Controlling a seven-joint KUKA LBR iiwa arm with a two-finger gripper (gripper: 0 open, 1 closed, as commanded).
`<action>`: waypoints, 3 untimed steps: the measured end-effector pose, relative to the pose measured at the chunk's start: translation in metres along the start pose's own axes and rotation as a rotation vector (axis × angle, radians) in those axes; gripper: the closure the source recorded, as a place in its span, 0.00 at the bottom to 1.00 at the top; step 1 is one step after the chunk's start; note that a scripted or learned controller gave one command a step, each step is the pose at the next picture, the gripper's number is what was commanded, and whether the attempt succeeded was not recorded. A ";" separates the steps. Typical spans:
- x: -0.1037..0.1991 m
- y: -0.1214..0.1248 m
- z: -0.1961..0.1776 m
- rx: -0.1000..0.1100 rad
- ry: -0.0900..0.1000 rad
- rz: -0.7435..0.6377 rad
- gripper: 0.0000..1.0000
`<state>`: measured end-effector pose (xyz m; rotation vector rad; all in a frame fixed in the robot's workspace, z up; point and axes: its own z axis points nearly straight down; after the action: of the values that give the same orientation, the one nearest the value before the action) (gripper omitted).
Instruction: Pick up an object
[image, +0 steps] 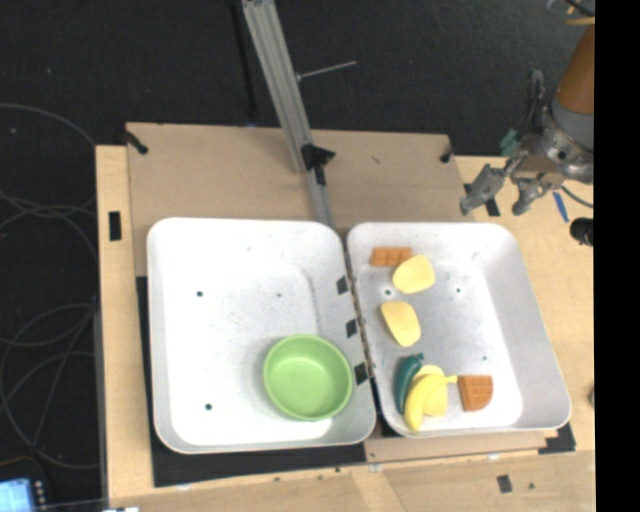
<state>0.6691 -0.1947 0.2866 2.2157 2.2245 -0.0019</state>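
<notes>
My gripper (503, 197) spread open, holding nothing, above right bin (535, 330) far corner. Targets inside: yellow pieces (412, 274), orange blocks (476, 392), banana (428, 394) on teal item. Risk: cluster crowding, fingers clip neighbour, grasp slips

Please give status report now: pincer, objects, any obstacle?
Pincer open, above bench beyond right bin. Nothing held. Yellow pieces in right bin, unobstructed.

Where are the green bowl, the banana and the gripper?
green bowl (308, 376), camera view, inner floor of the bowl.
banana (429, 395), camera view, middle of its curve.
gripper (503, 203), camera view, between its fingertips.
</notes>
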 end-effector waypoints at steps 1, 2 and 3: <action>-0.001 0.000 0.000 0.001 -0.002 0.000 0.00; 0.003 0.000 0.063 0.005 0.000 0.000 0.00; 0.005 0.004 0.121 0.002 0.000 -0.001 0.00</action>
<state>0.6733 -0.1900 0.1651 2.2158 2.2263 -0.0044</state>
